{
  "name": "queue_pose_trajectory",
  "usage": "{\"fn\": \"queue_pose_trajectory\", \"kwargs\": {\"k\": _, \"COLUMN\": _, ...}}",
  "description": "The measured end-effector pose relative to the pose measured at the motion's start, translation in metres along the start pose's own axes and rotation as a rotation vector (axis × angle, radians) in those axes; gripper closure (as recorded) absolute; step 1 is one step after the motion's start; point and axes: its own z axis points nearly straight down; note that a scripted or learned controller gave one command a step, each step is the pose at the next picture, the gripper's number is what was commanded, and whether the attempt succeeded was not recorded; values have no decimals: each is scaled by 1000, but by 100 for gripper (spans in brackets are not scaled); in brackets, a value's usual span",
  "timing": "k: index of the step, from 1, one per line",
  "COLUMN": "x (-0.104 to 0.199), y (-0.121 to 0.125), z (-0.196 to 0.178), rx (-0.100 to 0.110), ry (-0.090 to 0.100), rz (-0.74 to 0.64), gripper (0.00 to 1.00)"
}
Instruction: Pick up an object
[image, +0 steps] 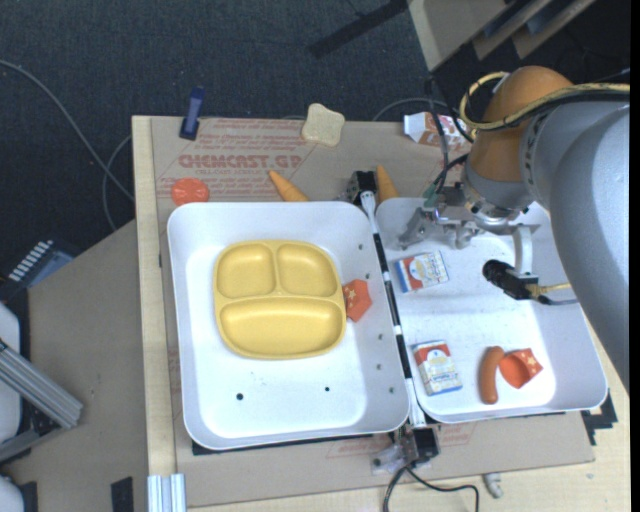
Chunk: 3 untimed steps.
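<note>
I am seeing the gripper (440, 228) hovering at the right bin's (570, 395) 11 o'clock corner; I cannot tell its state. The sausage (489, 374) is lying at the bin's 5 o'clock, long axis running 12 to 6. Cardboard (240, 160) at 12 o'clock is reading roughly "CHEMCAST". The small cartons' (437, 367) print is staying unreadable.

Right bin (570, 385) contents: small carton (424, 271) with red and blue print, flat, near the far end; second carton (438, 367), red-topped, flat, near the front; brown sausage (489, 374), lying lengthwise beside it; orange-red piece (520, 367) touching the sausage.
</note>
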Motion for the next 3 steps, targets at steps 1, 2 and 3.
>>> {"fn": "queue_pose_trajectory", "kwargs": {"k": 1, "x": 1, "y": -21, "z": 0, "rx": 4, "ry": 1, "rz": 1, "gripper": 0}}
{"fn": "queue_pose_trajectory", "kwargs": {"k": 2, "x": 3, "y": 1, "z": 0, "rx": 0, "ry": 0, "rz": 0, "gripper": 0}}
{"fn": "queue_pose_trajectory", "kwargs": {"k": 3, "x": 1, "y": -40, "z": 0, "rx": 4, "ry": 2, "rz": 1, "gripper": 0}}
